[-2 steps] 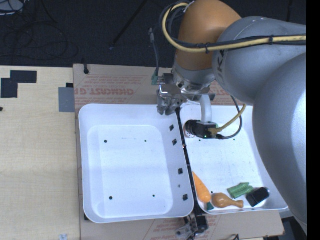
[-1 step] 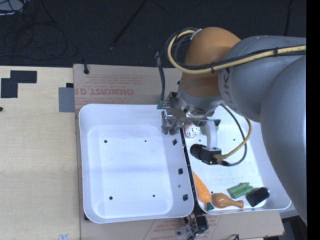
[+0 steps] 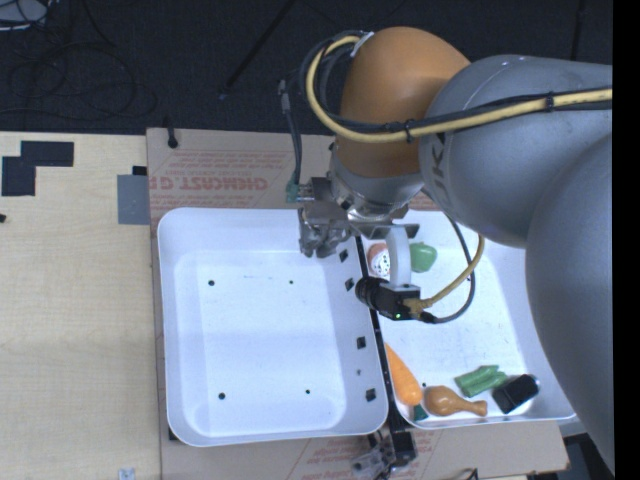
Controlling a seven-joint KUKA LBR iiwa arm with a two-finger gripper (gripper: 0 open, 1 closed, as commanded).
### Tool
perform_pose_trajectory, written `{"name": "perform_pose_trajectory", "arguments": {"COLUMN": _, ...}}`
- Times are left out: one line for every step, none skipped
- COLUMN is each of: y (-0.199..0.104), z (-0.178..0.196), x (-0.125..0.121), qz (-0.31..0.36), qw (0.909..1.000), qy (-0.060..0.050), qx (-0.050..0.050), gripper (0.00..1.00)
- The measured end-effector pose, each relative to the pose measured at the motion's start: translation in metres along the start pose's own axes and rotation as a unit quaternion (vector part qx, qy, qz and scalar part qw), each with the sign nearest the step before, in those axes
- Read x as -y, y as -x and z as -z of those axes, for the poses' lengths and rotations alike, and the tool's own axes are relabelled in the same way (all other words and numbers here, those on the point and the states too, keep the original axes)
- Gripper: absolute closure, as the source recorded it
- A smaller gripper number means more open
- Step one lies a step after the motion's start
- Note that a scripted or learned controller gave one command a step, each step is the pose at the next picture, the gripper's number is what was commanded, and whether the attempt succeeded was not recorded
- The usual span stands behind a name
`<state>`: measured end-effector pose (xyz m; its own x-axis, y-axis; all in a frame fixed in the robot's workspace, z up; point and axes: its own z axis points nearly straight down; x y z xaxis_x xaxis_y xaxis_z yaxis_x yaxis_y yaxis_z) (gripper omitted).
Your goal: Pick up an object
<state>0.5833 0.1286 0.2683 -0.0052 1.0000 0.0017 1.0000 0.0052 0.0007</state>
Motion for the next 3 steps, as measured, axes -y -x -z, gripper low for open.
{"name": "perform_pose_trajectory", "arguments": {"y": -0.068, "z": 0.092, "x": 0.002, "qz": 0.001, "qw": 1.0000, "qy": 0.003, "qx": -0.001, "gripper": 1.00}}
{"name": "perform_pose_trajectory", "arguments": {"y": -0.119, "z": 0.040, "x": 0.057, "qz": 0.001, "qw": 1.0000, "qy": -0.006, "qx": 0.002, "gripper": 1.00}}
{"name": "perform_pose_trajectory", "arguments": {"y": -0.115, "z": 0.020, "x": 0.062, "qz": -0.003, "qw": 1.0000, "qy": -0.004, "qx": 0.002, "gripper": 1.00}}
